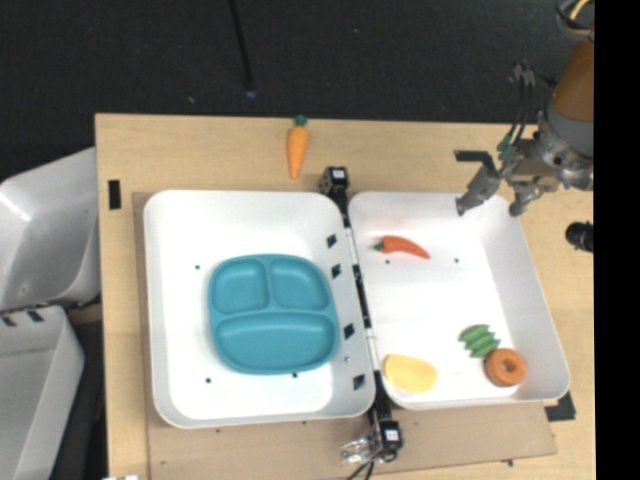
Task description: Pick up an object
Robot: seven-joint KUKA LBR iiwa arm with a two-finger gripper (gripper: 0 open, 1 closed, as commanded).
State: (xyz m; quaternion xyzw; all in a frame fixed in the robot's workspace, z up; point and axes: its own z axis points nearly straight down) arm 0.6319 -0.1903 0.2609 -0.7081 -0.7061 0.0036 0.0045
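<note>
Objects for picking are lying in the right bin (530, 298) — four in all. A red chili pepper (403, 248) is lying near the bin's far left part, its length running roughly across the bin. A yellow mango-like piece (410, 373) is sitting in the near left corner, close to the bin's front wall. A green ridged piece (479, 340) is lying toward the near right, and an orange ring-shaped piece (506, 367) is sitting just beside it, nearer the front corner; the two appear to be touching or nearly so.

The left bin (165, 298) is holding a teal divided plate (271, 313) with three compartments, resting flat at about the bin's middle; nothing is lying in its compartments.

A toy carrot (297, 148) is lying outside both bins, on the tabletop (420, 153) beyond the left bin's far edge, green top pointing away from the camera.

The gripper (496, 200) is hanging over the far right corner of the right bin, well apart from every object. Its fingers are standing spread apart — nothing is showing between them.
</note>
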